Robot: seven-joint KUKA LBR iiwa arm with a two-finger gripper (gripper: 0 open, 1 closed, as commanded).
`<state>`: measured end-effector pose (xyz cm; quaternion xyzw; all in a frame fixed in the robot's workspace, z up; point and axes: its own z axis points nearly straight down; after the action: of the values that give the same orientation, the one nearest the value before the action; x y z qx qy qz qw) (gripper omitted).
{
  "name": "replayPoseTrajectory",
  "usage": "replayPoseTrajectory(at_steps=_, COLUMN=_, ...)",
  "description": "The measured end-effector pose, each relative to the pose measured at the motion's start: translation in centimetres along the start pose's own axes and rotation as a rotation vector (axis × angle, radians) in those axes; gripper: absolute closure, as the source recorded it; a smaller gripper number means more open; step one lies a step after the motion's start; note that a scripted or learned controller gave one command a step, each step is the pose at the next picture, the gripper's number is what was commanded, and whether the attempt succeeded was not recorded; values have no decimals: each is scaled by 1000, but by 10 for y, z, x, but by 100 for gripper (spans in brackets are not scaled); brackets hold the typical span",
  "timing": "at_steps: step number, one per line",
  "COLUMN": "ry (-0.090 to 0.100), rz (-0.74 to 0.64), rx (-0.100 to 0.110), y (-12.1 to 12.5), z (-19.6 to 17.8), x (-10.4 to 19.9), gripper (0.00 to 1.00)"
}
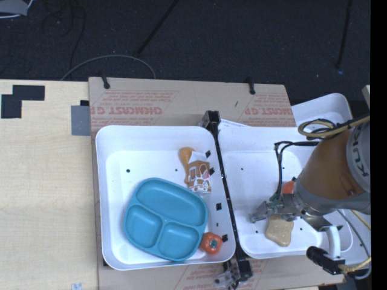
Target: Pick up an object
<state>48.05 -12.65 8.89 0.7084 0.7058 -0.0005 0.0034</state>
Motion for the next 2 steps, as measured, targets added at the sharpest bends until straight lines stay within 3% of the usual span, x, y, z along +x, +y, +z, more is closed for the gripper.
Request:
replayPoseTrajectory(at_steps=1, ry=1, rz=5, rx=-2, y=1, z=-12, x=-1, gripper=100)
replayPoseTrajectory(at_steps=2, ry=5, rz=-5, rx=2, y=11, z=-66, x=-7, gripper=100)
